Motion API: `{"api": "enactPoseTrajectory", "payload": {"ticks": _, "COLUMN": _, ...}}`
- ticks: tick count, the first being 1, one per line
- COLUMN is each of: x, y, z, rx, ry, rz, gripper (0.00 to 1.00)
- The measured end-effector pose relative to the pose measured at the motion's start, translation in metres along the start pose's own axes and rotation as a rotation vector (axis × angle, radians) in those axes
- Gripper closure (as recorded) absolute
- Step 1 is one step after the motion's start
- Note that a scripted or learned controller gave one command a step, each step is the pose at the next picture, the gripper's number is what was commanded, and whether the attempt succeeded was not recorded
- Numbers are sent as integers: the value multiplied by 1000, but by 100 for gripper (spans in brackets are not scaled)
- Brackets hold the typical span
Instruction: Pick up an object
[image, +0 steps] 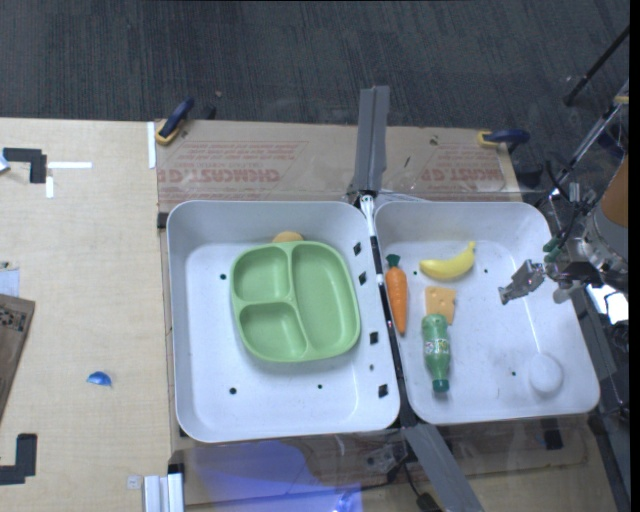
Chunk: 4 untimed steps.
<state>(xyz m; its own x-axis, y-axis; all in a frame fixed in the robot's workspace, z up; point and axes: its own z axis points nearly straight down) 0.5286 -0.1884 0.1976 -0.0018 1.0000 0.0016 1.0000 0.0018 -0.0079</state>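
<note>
Two bins: left (190, 330) holds a green tray (296, 300); right (570, 390), banana (448, 264) (pincer (540, 278) grip unclear).

Divided plate (296, 300) in the left bin (190, 330); right bin (500, 395) holds carrot (398, 297), bottle (436, 351), banana (448, 263) farthest.

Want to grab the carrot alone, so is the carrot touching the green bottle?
Apart. The camera view shows a strip of white bin floor between the carrot and the green bottle; the bottle lies to the carrot's right, below the orange block.
</note>
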Motion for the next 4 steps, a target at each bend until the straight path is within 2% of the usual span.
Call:
{"api": "enactPoseTrajectory", "payload": {"ticks": 1, "x": 70, "y": 39, "z": 107, "rx": -3, "ry": -2, "rz": 35, "gripper": 0}}
{"api": "enactPoseTrajectory", "payload": {"ticks": 2, "x": 83, "y": 10, "z": 109, "rx": -3, "ry": -1, "rz": -70, "gripper": 0}}
{"api": "enactPoseTrajectory", "payload": {"ticks": 3, "x": 99, "y": 0, "z": 10, "rx": -2, "ry": -2, "rz": -52, "gripper": 0}}
{"api": "enactPoseTrajectory", "payload": {"ticks": 4, "x": 72, "y": 66, "z": 108, "rx": -5, "ry": -3, "rz": -60, "gripper": 0}}
